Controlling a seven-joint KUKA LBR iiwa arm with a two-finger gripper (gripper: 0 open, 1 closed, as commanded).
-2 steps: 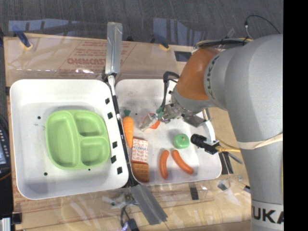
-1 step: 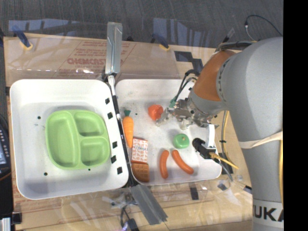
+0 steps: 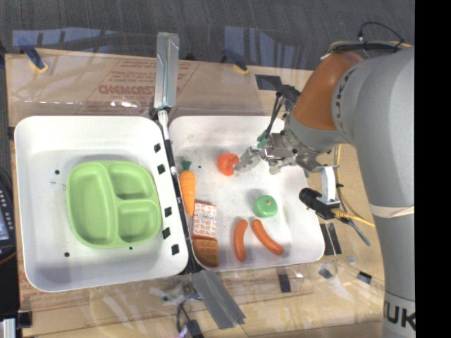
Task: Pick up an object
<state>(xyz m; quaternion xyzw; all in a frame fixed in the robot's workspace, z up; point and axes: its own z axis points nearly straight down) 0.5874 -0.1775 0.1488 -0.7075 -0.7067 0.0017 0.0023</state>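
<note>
A robotics lab is showing itself here: a taped-down cardboard bench (image 3: 91, 83) is carrying two white bins (image 3: 28, 189) of toy food (image 3: 265, 205), with cables trailing.

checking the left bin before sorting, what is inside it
Inside the shallow white left bin lies one light green plastic divided plate with three compartments, all bare. The bin floor under the plate is covered, so nothing there can be seen.

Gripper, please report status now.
Gripper low in right bin, beside orange-red toy. No grasp seen. Green apple, two sausages lie nearby.
</note>
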